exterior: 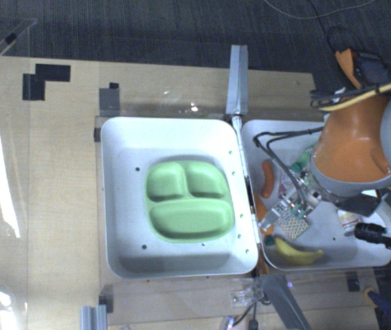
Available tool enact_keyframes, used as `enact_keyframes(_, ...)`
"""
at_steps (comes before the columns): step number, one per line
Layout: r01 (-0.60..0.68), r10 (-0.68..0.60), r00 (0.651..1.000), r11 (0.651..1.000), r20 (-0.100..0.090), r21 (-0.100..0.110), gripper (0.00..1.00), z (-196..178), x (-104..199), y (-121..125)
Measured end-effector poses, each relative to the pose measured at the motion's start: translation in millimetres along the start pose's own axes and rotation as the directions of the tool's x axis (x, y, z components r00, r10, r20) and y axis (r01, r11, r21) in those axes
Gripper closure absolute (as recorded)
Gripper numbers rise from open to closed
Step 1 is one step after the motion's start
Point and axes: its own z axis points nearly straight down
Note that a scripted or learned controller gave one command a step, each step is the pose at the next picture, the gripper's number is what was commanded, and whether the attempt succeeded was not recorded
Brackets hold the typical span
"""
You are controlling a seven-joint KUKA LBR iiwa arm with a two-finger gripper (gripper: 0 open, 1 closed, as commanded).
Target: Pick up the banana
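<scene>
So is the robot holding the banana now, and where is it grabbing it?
Nothing is held. The gripper hangs just above the banana, which lies on the bin floor, apart from the gripper.

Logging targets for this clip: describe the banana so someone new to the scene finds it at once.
Start at the right-hand white bin, under the arm. Along its near edge, just below the gripper, lies the banana. It is the curved yellow piece; the orange, sausage-shaped item nearby stands farther back along the divider.
</scene>
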Motion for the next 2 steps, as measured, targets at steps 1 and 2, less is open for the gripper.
enact_keyframes(1,0.272,-0.272,0.962,0.962,0.003,-0.001,0.0,-7,-36,-32)
enact_keyframes(2,0.344,-0.343,0.939,0.939,0.007,-0.003,0.0,-165,-10,-7)
